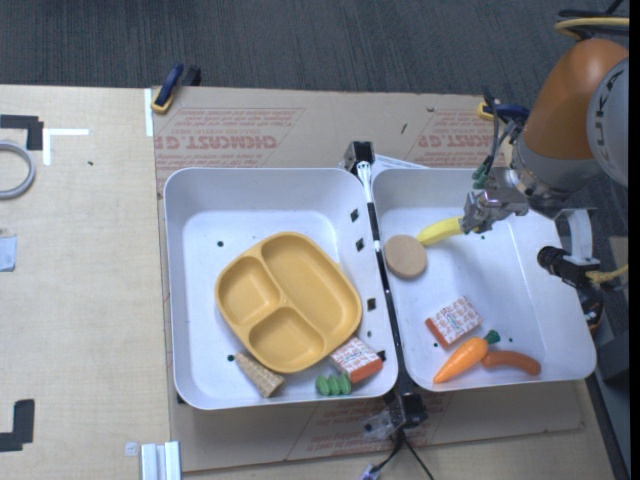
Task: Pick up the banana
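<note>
The yellow banana point(438, 232) lies in the upper left part of the right bin point(560, 318), slanting up to the right. My gripper point(478, 216) comes down from the arm at the right, and its fingers close on the banana's right end. The banana's other end points toward a round tan disc point(406, 256).
The right bin also holds a small red-and-white box point(454, 320), a carrot point(462, 360) and an orange sausage-like piece point(512, 364) near its front. The left bin point(190, 268) holds a yellow divided plate point(288, 302), a cracker point(259, 374), a green item point(334, 384) and a red box point(357, 359).
</note>
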Action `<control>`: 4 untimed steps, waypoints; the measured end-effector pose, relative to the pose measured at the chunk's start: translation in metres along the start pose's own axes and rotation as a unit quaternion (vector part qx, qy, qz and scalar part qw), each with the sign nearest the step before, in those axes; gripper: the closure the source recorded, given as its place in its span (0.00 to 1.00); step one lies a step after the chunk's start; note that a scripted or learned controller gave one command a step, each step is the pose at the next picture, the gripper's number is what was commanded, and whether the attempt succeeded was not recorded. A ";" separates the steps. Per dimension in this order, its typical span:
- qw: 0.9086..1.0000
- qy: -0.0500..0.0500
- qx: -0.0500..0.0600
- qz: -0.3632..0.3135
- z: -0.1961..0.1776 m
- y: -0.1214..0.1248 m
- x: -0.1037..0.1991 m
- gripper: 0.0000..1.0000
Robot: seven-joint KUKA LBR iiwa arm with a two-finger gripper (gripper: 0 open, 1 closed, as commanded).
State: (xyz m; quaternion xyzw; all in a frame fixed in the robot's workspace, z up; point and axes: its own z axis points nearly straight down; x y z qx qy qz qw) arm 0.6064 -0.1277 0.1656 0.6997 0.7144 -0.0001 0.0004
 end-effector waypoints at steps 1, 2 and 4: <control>1.000 0.000 0.000 0.000 0.000 0.000 0.000 0.00; 0.999 0.000 0.000 -0.042 0.073 0.024 -0.020 0.00; 0.984 -0.001 -0.001 -0.180 -0.003 0.049 0.017 1.00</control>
